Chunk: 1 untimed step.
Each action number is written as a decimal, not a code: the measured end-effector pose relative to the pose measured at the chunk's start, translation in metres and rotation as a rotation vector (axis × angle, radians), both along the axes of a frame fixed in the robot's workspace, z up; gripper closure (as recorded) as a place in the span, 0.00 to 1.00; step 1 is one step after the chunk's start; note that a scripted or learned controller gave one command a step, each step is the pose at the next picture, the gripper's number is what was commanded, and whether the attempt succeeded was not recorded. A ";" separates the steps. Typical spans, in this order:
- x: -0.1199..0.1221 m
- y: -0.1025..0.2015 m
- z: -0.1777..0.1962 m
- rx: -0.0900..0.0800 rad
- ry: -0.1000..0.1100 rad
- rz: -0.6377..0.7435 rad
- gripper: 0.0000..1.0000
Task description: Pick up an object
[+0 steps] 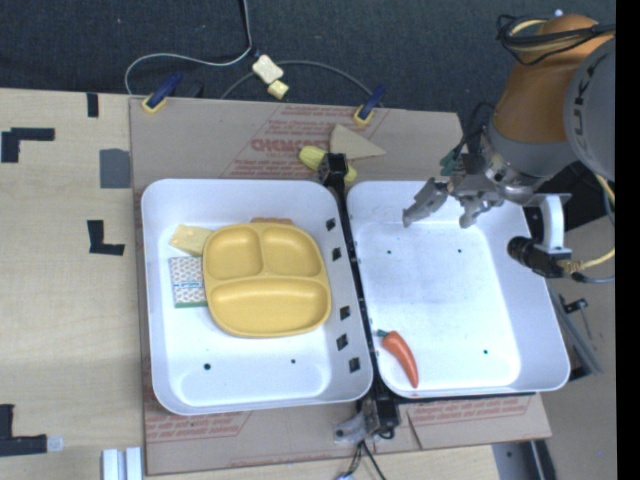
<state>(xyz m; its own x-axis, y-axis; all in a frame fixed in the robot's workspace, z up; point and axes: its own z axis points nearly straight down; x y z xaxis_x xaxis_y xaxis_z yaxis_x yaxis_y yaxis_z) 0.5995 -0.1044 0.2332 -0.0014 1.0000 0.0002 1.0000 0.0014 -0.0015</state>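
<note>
**Arm poised over the right bin, chilli at its near edge**

A pale wooden bench (pixel 60 298) is seen from above, with dark carpet beyond its far edge. A sheet of brown cardboard (pixel 290 138) is laid on the bench, held at its far side by two blue-and-yellow clamps (pixel 160 95), and a thin cable (pixel 240 18) trails across the carpet. Two shallow white bins are set side by side on the cardboard. In the left bin (pixel 250 383) a yellow divided plate (pixel 267 278) is placed near the middle, with a small patterned packet (pixel 186 280) touching its left side and a pale yellow wedge (pixel 188 238) just behind that. In the right bin (pixel 500 288) an orange-red chilli pepper (pixel 402 356) lies alone near the front left corner. The gripper (pixel 445 208) is held above the far part of the right bin, well apart from the chilli; its two fingers are spread apart and nothing is seen between them. The grey and orange arm (pixel 545 88) is seen entering from the right.
</note>
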 end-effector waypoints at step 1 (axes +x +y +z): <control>0.015 0.011 -0.121 0.001 0.009 0.001 0.00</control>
